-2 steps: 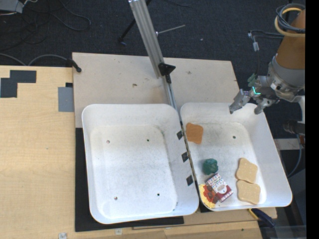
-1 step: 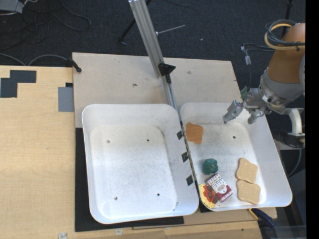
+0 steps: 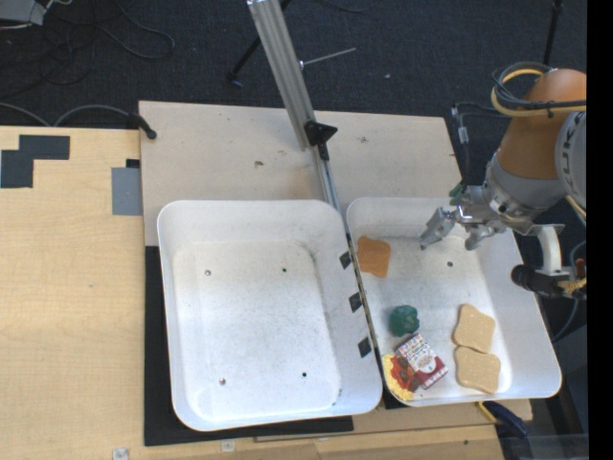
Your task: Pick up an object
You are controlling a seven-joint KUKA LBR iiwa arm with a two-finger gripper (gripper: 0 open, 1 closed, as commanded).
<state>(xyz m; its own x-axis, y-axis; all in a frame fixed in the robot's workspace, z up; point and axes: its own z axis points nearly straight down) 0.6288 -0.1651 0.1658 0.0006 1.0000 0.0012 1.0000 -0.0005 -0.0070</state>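
Gripper point(image 3: 454, 234): hovering above the right bin point(image 3: 522, 377), fingers spread apart, gripping nothing.
Green ball point(image 3: 404, 318): lying beside the red packet point(image 3: 419, 361).

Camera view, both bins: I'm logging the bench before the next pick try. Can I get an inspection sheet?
Surface: two shallow white bins, left bin, right bin.
Job's things, in the right bin: orange spongy square; dark green ball; red-and-white printed packet; two tan bread-like slabs.
Clutter: nothing seen.
Tool: above the right bin's far end, open, holding nothing.
Cables: yellow loop atop the arm.
Surroundings: slanted aluminium rail.
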